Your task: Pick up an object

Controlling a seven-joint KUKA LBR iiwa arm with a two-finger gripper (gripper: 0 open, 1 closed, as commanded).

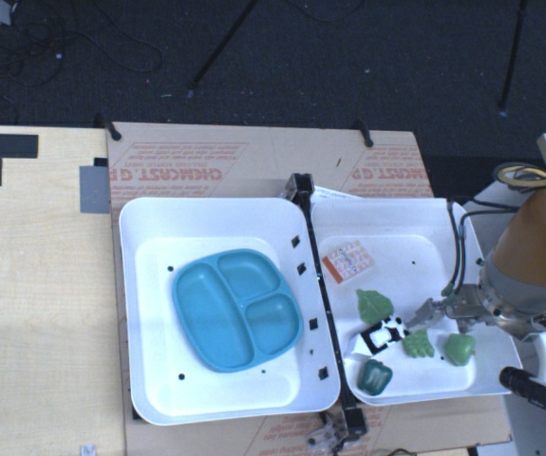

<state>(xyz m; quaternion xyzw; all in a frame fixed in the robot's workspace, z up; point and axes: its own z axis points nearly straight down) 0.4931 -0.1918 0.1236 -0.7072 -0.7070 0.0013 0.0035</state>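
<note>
We look down on two white bins set side by side on a cardboard sheet [254, 164] over the tabletop [35, 283]. The left bin [149, 226] holds a blue divided plate [237, 308] with three compartments, lying flat and slightly turned. A black divider [315, 293] runs between the bins.

The right bin [396, 221] carries the loose things. A small card with red print [346, 261] lies flat near its upper left. Below it sits a pale green leaf-shaped piece [375, 304], and just under that a small black and white object [383, 335]. A second green piece [419, 345] lies right beside the black and white object, a rounder green piece [460, 350] sits near the bin's right side, and a darker teal object [376, 377] rests close to the front wall.

The claw [424, 315] hangs low over the bin, between the leaf-shaped piece and the second green piece, close to the black and white object. Its tip is thin, grey and blurred, so we cannot tell how its fingers stand, nor whether it touches anything.

The arm [524, 255] enters from the right, its orange band showing above the grey wrist; the frame edge cuts off much of it. A dark cable [460, 245] loops along the bin's right wall. Beyond the tabletop the floor is dark, with cables hard to make out.
</note>
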